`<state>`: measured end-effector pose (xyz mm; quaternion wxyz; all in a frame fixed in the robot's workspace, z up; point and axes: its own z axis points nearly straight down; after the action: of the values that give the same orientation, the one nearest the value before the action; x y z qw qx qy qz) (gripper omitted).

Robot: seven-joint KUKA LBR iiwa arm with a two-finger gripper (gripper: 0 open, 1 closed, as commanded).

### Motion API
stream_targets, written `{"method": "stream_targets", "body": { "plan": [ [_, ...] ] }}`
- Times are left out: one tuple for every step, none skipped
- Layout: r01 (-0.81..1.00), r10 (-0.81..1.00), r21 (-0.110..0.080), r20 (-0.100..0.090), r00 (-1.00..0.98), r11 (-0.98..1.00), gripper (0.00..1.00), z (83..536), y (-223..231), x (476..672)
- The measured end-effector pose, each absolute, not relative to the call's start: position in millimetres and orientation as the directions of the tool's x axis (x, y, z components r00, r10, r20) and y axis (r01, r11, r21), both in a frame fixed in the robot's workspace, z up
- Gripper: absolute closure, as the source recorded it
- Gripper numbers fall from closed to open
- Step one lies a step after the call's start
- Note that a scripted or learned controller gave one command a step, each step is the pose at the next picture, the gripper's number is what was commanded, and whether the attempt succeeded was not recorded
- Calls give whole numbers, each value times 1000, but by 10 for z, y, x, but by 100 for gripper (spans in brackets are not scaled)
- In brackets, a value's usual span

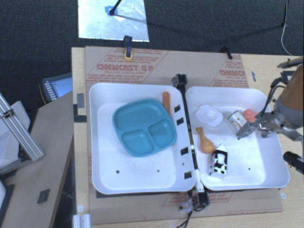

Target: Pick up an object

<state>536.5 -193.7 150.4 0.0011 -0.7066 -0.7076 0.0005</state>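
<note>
Camera view: The bench carries two shallow white bins side by side, the left bin (102, 175) and the right bin (266, 175), resting on a brown cardboard sheet (142, 65).

The left bin contains a blue compartment plate (144, 126), lying flat and slightly rotated, with three recesses. An orange stick-shaped item (166, 101) lies at the upper right edge of the plate, close to the divider between the bins.

The right bin contains several items. A clear plastic piece (209, 115) lies in the upper left area. A tan item shaped like a drumstick (204, 141) lies below it, near the divider. A small black-and-white carton (219, 163) stands just beside the lower end of the tan item. A small metallic can (236, 119) lies in the upper middle of the bin, with a red-orange object (249, 114) just beside it on the right.

The arm enters from the right. The gripper (251, 128) is positioned low over the right bin, immediately below and right of the metallic can and the red-orange object. Whether the fingers are spread or closed cannot be told from this view, and no object is visibly held between them.
</note>
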Motion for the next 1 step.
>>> {"method": "stream_targets", "body": {
  "plan": [
    [1000, 1000, -2, 1, -1, 1, 0, 997, -2017, 5422]
  ]
}}
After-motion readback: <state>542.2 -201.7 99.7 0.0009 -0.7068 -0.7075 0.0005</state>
